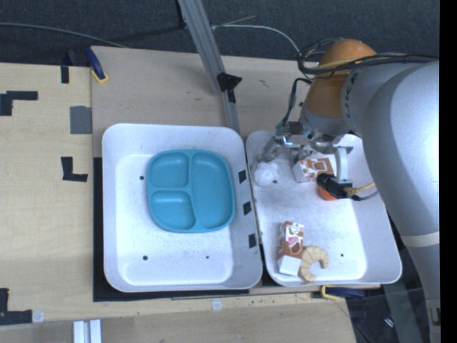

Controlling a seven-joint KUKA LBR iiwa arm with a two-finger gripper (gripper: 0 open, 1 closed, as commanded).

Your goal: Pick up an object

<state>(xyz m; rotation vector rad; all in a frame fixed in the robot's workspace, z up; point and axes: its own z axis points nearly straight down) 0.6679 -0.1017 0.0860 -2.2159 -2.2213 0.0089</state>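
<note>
My gripper (280,146) hangs low over the far left corner of the right bin (371,252). Just below it, and a little to its left, lies a small white crumpled object (265,174). To the right of the gripper, beside the wrist, a brown and white carton (313,168) lies in the bin, with a small red-orange object (325,191) in front of it. Near the bin's front edge lie a second brown and white carton (290,239), a croissant (314,261) and a small white block (287,266).
The left bin (125,256) holds a teal divided plate (191,190). A grey metal bar (207,45) slants down from the top to the gap between the bins. The arm's large grey body (407,141) covers the right bin's far right side.
</note>
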